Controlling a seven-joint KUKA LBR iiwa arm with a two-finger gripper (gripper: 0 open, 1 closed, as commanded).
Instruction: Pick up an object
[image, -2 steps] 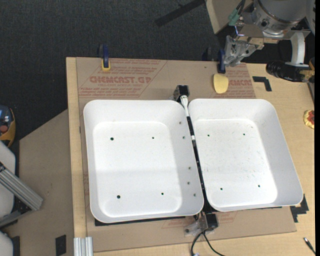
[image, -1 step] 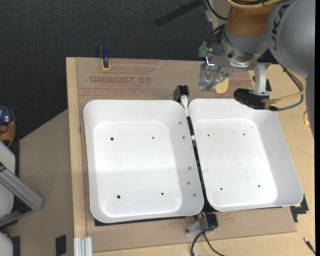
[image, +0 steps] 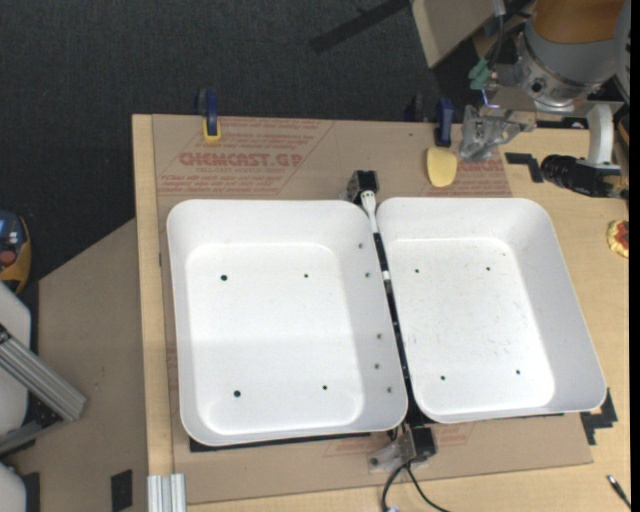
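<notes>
Brown worktop (image: 250, 165) under everything, printed with red lettering along its far edge. On it, two shallow white bins side by side: left bin (image: 180, 300) and right bin (image: 560, 290), rims touching along a dark seam down the middle, each floor marked by four small dark dots. Grey arm (image: 565, 45) with an orange band at top right, reaching down over the far edge of the worktop, beyond the right bin. Gripper (image: 478, 140) hanging below the wrist, just outside that bin's far rim; state of the gripper impossible to tell, too small and blurred. Just beside the gripper, on its left, a small pale yellow object (image: 441, 166) lying on the bare worktop, outside both bins, close to the right bin's far-left corner; touching or apart from the gripper, not clear. Two blue clamps on the far edge: left clamp (image: 209, 108) with a yellow base, right clamp (image: 444, 120) near the yellow object.
</notes>
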